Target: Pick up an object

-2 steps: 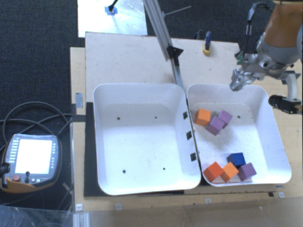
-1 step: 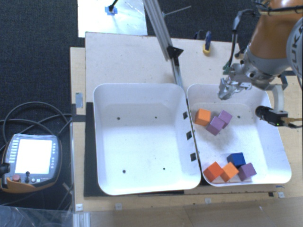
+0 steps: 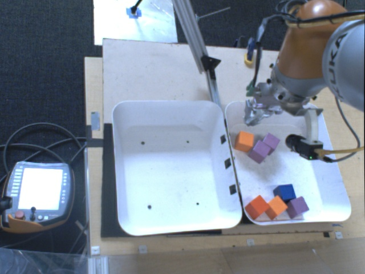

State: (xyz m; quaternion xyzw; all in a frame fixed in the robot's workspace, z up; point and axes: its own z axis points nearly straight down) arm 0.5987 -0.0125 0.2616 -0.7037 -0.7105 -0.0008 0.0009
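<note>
Left bin [image 3: 171,170] sits well off to the pincer's left; the right bin [image 3: 336,198] lies beneath it. The pincer [image 3: 255,114] hovers near the back wall, and whether it's wide or narrow, I cannot tell. Just below it: an orange cube [image 3: 245,141] and two purple cubes [image 3: 263,148]. Farther toward the front edge: blue cube [image 3: 284,192], orange and purple blocks [image 3: 276,206] huddled together

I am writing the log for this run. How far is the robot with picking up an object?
Done: nothing looks lifted; the blocks all lie in the right bin. In hand: the gripper hangs above the orange block and two purple blocks, apart from them. Left: descend, grasp one block, raise it.
</note>
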